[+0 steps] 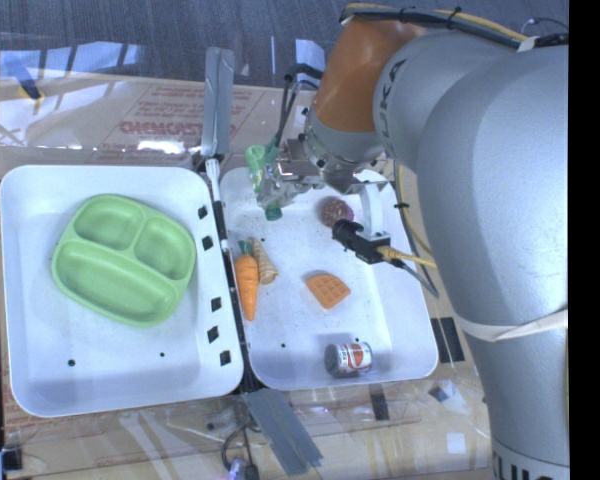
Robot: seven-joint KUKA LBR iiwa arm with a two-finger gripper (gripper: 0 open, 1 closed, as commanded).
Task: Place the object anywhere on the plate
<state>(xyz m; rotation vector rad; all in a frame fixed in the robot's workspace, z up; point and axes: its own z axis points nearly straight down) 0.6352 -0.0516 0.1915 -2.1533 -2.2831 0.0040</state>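
My end effector (272, 183) sits at the upper left corner of the right shallow white bin (405, 353), in the upper middle of the frame, with my grey arm and its orange band (365, 68) filling the upper right. I cannot tell how far the end effector is parted; a small green piece (257, 157) shows right against it, but I cannot make out whether that piece is gripped or merely beside it. Below it in the same bin, an orange carrot with a green top (247, 282) lies along the left wall, touching a pale tan cone-shaped item (265, 265) just to its right. Near the middle of the bin rests an orange waffle-like wedge (326, 290), and a dark reddish round object (335, 211) lies above it, close to my wrist. A small silver can with a red label (349, 358) lies on its side near the bin's lower edge. The light green three-compartment plate (125, 258) rests in the left white bin (30, 368), in the left half of the frame, well apart from everything else.
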